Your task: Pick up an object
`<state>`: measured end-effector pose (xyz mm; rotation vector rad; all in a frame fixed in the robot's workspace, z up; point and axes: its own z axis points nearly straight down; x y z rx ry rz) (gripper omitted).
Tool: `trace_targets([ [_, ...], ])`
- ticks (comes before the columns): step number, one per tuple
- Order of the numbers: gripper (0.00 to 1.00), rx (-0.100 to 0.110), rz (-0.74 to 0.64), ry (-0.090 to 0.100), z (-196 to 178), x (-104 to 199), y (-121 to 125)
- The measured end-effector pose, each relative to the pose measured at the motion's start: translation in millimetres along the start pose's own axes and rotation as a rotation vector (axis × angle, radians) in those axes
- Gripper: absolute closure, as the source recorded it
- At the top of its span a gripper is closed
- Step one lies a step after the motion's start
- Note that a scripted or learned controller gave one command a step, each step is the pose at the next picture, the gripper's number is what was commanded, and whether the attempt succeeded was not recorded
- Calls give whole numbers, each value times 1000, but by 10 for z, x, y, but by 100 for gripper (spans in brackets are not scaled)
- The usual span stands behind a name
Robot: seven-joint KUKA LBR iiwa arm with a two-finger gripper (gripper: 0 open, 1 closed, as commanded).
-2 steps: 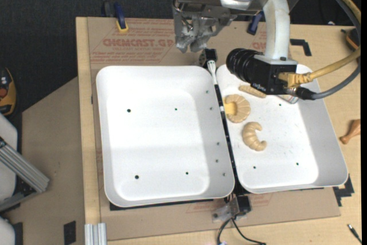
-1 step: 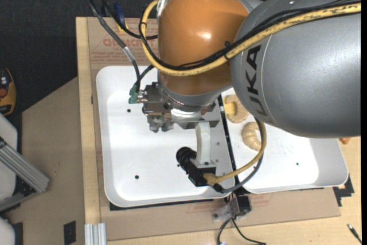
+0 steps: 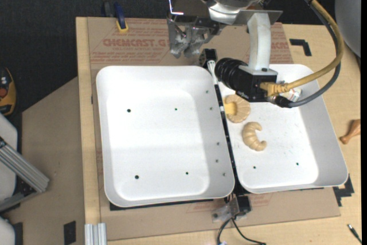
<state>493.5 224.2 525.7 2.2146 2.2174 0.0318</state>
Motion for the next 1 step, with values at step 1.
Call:
trace_targets([
  [1,0,20,0,-9,104,4,-12],
])
